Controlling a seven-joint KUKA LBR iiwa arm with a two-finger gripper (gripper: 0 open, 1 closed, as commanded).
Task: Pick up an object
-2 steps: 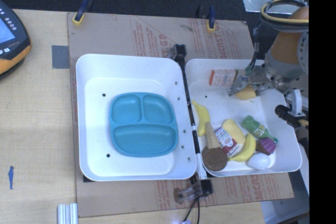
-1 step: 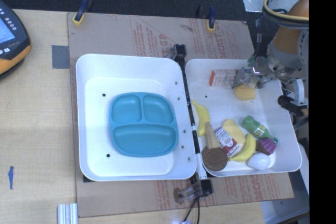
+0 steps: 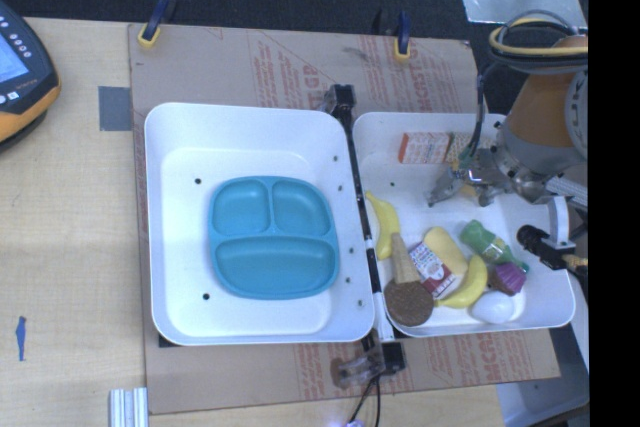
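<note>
The objects for picking sit in the right bin [image 3: 385,140], bunched in its near half. A yellow banana [image 3: 383,215] lies by the left wall. Just beside it is a brown ice-cream cone [image 3: 403,267], and a round brown cookie [image 3: 408,303] touches the cone's near end. A yellow bottle with a red and white label [image 3: 438,260] lies tilted next to the cone. A second banana [image 3: 472,283] curves along the bottle's near side. A green toy [image 3: 487,241] and a purple toy [image 3: 507,277] lie to the right of it, and a white egg [image 3: 493,308] rests near the front wall. A small orange and white box [image 3: 427,148] sits apart from the pile, near the back wall.

The grey arm with its orange band [image 3: 543,110] leans over the right bin's far right part. The pincer [image 3: 462,185] hangs above the bare white floor between the box and the pile. I cannot tell how the pincer is set, and nothing shows between its tips.

The left bin [image 3: 165,215] has a blue plate [image 3: 272,237] with three parts, lying flat in the middle. Both bins rest on brown cardboard [image 3: 250,65] on the tabletop [image 3: 60,255].
</note>
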